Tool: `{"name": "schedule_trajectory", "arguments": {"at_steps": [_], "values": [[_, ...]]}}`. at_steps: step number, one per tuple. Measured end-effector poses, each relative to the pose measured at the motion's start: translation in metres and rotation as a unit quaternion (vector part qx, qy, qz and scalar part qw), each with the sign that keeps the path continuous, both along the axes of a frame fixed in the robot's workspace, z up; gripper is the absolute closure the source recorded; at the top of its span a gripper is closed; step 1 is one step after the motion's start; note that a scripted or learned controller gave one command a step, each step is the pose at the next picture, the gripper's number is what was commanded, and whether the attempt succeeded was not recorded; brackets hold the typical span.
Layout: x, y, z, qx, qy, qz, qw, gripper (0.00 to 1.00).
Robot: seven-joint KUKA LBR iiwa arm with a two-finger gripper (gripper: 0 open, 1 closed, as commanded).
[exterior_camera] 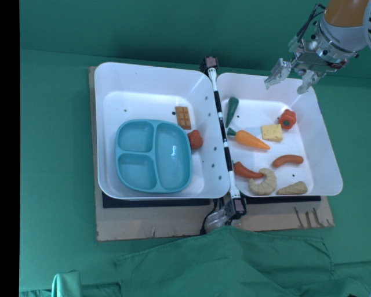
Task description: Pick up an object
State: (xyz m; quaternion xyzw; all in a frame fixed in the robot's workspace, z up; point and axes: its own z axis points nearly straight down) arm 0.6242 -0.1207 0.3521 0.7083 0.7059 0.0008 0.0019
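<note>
The gripper (293, 77) is hanging over the far right corner of the right bin (326, 152) with its two shiny metal fingers (277, 73) spread wide and holding nothing, and the grey arm with its orange band (346, 13) is reaching in from the top right. Just below it in that bin are lying a red pepper (287, 118), a yellow cheese block (271, 133), a pointy orange carrot (250, 139), a smooth sausage (288, 160), a curly shrimp (264, 182) and a long green pod (232, 109). The left bin (116, 81) is holding a smooth blue tray (153, 156) with three parts, a brown waffle square (183, 118) and a round red tomato (195, 139).
</note>
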Motion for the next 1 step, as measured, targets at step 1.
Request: {"name": "schedule_trajectory", "arguments": {"at_steps": [1], "values": [[0.0000,0.0000,0.0000,0.0000,0.000,0.000,1.0000,0.00]]}}
